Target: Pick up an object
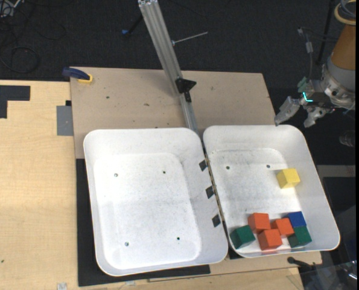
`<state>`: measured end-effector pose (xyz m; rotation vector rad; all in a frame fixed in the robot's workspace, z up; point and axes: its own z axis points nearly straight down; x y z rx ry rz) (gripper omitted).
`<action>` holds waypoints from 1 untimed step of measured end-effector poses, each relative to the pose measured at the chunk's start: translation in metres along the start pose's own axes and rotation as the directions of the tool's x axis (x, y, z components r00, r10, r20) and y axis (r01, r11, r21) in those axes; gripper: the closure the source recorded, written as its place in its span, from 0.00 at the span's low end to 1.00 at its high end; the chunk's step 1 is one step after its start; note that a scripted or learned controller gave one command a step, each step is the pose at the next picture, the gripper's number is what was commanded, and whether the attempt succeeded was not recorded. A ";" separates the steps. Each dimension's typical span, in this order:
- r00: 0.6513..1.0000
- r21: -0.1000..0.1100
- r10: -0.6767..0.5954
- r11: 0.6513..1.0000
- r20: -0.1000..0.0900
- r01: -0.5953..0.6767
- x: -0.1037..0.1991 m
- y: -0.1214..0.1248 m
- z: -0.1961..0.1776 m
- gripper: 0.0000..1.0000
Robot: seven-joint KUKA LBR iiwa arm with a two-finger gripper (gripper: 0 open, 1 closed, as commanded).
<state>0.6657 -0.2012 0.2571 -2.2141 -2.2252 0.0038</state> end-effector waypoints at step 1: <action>1.000 0.005 0.000 1.000 -0.001 0.000 0.000 0.002 0.065 0.00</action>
